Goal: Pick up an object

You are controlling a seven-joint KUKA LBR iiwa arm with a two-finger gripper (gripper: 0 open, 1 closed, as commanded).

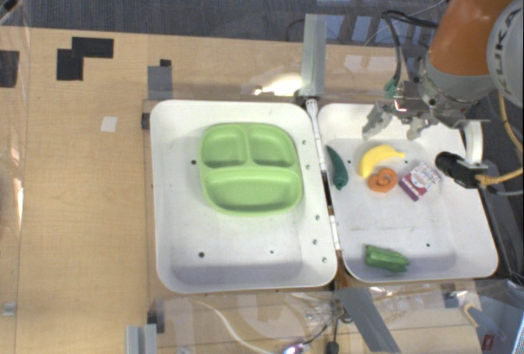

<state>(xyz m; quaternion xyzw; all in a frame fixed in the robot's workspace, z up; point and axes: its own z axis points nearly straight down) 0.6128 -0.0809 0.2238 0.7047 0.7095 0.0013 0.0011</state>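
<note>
Yellow banana (381,156) lay in the right bin (458,250), upper middle, just below the gripper (395,124), whose fingers stood apart and empty. Descending well would mean straddling the banana alone, clear of the orange toy (381,179) touching it. I counted two green pieces, one packet (418,180), one green tray (250,168), two bins.

Arm (479,33): broad orange band, grey casing beside it with dark lettering partly visible. Black cables loop along wrist. Claw (396,124): pale metallic fingers, small red and green lights above them.
</note>
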